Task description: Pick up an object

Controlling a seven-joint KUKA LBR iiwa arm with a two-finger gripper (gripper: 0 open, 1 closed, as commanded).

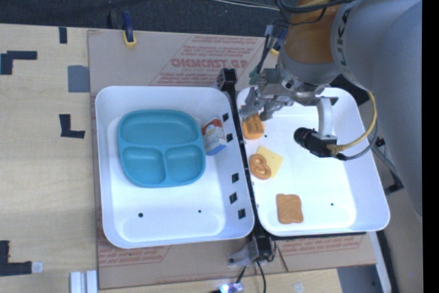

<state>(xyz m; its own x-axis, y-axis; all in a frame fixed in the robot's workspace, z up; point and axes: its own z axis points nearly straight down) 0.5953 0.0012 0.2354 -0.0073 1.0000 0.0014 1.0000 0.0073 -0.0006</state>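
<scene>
The gripper sits at the upper left corner of the right bin, directly over an orange block. Whether it is open or closed cannot be determined. A pretzel, a yellow slice and a toast piece lie lower in the bin. The left bin contains a blue divided plate.

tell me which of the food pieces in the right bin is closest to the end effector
The orange block by the right bin's left wall, directly below the end effector. The pretzel and toast lie farther toward the front.
</scene>
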